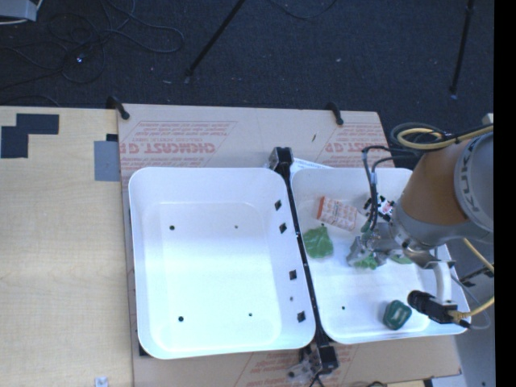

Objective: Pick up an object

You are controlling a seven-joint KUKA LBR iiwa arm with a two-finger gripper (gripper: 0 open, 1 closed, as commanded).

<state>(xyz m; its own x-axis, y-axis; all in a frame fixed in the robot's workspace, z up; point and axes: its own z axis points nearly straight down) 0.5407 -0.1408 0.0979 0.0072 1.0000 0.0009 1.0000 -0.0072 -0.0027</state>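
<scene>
White moulded plastic, smooth and faintly glossy, shaped into two shallow bins with rounded corners: left bin (210, 272) and right bin (355, 313), set side by side and meeting along a thin black strip (294, 248) studded with small black clips. Beneath both, flat brown cardboard (185, 135), matt, printed with red lettering, laid on a pale wood-grain bench (56, 256). Beyond the bench, dark speckled floor (242, 39) crossed by thin cables. Reaching in from the right, grey arm (435, 192), rounded and smooth, with a broad orange band above the wrist. Down in the right bin, near its middle, gripper (367, 252), a small cluster of metal and wiring, tip low against the bin floor. Right at that tip, small green piece (364, 260), bright, irregular, lumpy in outline; touching the tool or just under it, hard to say which. Cannot tell whether clenched, released or grasping: tip too small and cluttered to read. Just beside, towards the black strip, crumpled green lump (318, 243), soft-looking, creased, roughly rounded, apart from the small green piece. Farther back in the same bin, flat packet (337, 213), rectangular, orange-red and white, slightly tilted, wrinkled like foil or paper. Near the front edge of the right bin, well apart from the rest, dark green block (396, 314), chunky, blunt-cornered, dull in finish. Small dark dots scattered over the floors of both bins.
</scene>
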